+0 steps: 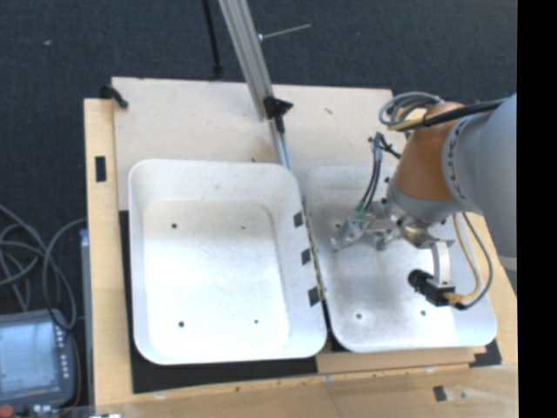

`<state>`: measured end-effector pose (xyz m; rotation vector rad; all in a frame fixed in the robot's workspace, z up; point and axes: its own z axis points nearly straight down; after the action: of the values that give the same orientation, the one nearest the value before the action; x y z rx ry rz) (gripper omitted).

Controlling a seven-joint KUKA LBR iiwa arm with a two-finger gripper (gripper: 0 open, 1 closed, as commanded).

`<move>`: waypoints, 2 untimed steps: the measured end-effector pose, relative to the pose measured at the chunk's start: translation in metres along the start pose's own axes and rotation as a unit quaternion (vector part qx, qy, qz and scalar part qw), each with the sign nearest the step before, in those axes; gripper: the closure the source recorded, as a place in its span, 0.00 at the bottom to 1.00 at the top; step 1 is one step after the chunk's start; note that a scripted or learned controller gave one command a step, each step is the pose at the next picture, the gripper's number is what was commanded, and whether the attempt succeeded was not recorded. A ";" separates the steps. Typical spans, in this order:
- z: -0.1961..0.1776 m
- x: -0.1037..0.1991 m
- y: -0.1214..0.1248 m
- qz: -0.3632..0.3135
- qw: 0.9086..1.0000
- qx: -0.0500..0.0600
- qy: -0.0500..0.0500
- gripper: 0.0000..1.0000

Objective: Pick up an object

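Can't spot any object to grab from my end; the shallow white right-hand bin [452, 329] looks bare where I can see its floor. My hand [365, 232] hangs low over that bin's middle, and honestly I can't tell how it's set. I'd reposition before committing. The shallow white left-hand bin [148, 233] sits touching it on the tan wooden surface [191, 111], dark carpet [104, 24] all around.

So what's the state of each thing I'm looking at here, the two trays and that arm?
Left bin: flat on the bench, upright, speckled floor.
Right bin: flat beside the left one, with the arm over it.
Arm: reaching in from the right, bent down over the right bin.
Hand: low inside the right bin; nothing visible between its fingers.
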<state>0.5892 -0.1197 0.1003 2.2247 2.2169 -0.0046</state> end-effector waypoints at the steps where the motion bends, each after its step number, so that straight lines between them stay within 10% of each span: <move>1: -0.012 0.000 0.001 0.003 1.000 -0.002 0.001 1.00; 2: -0.074 0.005 0.000 -0.003 1.000 -0.004 0.001 1.00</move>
<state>0.5893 -0.1148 0.1746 2.2142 2.2213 0.0074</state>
